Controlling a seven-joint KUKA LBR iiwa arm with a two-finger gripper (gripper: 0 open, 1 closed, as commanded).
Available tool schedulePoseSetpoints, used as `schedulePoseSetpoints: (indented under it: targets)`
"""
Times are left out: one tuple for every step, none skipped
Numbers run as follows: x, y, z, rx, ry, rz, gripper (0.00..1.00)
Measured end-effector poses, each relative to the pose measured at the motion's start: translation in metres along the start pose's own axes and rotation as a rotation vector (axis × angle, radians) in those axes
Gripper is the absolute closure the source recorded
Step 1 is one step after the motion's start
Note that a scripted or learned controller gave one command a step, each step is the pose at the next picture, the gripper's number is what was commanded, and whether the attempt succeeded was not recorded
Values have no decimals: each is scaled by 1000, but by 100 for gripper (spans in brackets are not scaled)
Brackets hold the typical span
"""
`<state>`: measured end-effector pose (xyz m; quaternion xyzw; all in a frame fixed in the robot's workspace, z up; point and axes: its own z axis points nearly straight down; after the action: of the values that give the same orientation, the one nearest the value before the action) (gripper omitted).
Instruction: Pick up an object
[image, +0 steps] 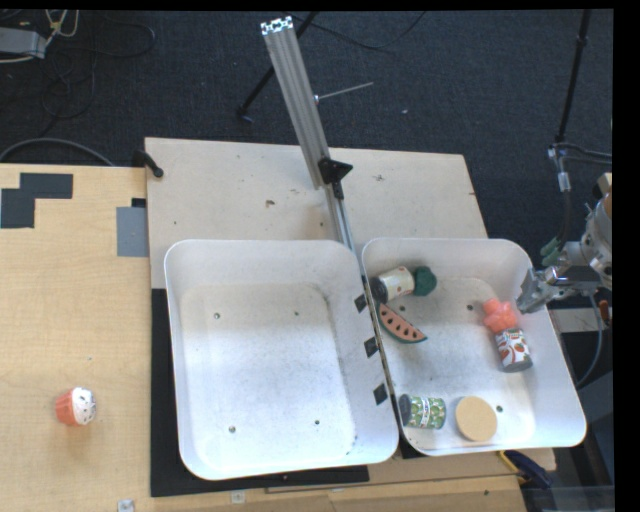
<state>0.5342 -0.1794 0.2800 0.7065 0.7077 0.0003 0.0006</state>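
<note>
**Nothing picked up yet**

The robot's metal hand (535, 288) is at the right edge of the right white bin (560, 420), just over the rim. I cannot tell if it is open or closed, because it is small and blurry here. Nothing shows in its grip.

The toys all lie in that bin. A soft orange-red toy (499, 315) sits nearest the hand, touching a small red and white can (513, 350) just below it. Farther left lie a cream tube with a green cap (403, 282) and a toy watermelon slice (400, 327). Near the front are a little green jar (424, 411) and a round tan cookie (477, 419).

So I think the job has barely begun. The hand needs to go down, grab one toy and lift it.
</note>
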Motion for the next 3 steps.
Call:
schedulePoseSetpoints:
  targets:
    - [45, 12, 1, 3, 2, -2, 100]
    - [96, 26, 4, 3, 2, -3, 100]
    - [151, 23, 7, 5, 3, -3, 100]
